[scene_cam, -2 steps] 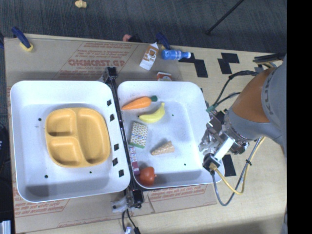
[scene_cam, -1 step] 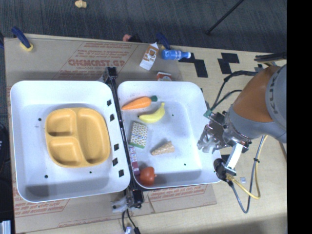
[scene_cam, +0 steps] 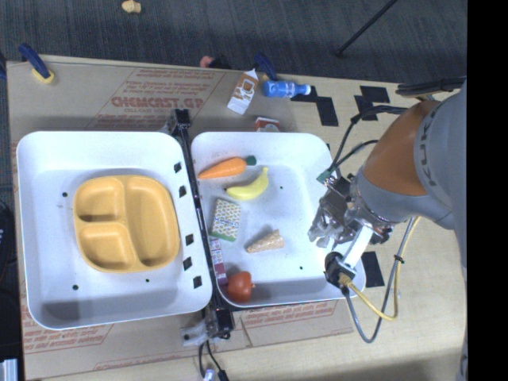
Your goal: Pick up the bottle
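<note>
- Right bin (scene_cam: 313, 151), 6 o'clock edge: tomato (scene_cam: 240, 285) at the rim.
- Bin centre: wedge of bread (scene_cam: 265, 242); green carton (scene_cam: 226, 218) at its 10 o'clock.
- Toward 12 o'clock: banana (scene_cam: 249, 186), then carrot (scene_cam: 223, 167).
- Gripper (scene_cam: 329, 232) over the bin's 3 o'clock rim; grip state cannot be told; nothing seen held.
- Left bin (scene_cam: 32, 213): yellow divided plate (scene_cam: 125, 221).
- Blue bottle (scene_cam: 284, 90) lies on its side on the bench beyond the right bin, at 12 o'clock, well apart from the gripper; small carton (scene_cam: 243, 93) just beside it at 9 o'clock.

Yellow divided plate (scene_cam: 125, 222) in left bin (scene_cam: 32, 213); carrot (scene_cam: 222, 168), banana (scene_cam: 248, 186) right.
</note>
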